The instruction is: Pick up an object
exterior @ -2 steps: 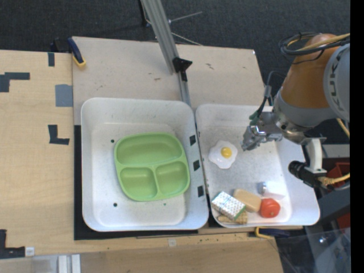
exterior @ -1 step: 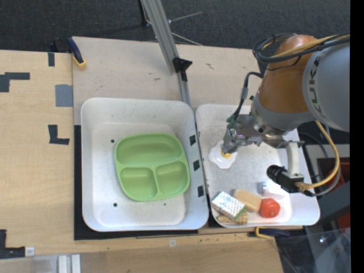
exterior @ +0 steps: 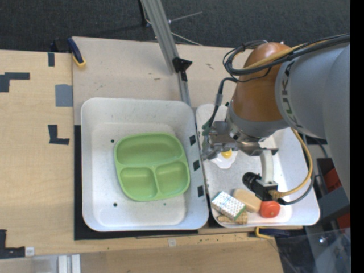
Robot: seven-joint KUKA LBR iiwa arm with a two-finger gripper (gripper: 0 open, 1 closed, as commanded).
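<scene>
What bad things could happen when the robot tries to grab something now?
The gripper hangs over a small yellow-and-white object beside the right bin's wall; it might bump that wall. The carton, tan block and red object crowd one corner, so grabbing one may knock another.

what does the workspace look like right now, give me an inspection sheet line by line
surface: wooden bench bearing left bin and right bin.
job's things: in right bin, red object, tan block, patterned box, pale yellow-topped item under the wrist.
clutter: green divided tray in left bin.
grippers: gripper low over right bin's upper left; grasp cannot be judged.
cables: black cables loop over the orange band; yellow one on the right.
surroundings: metal pole, yellow-blue clamp, tape marks.
</scene>
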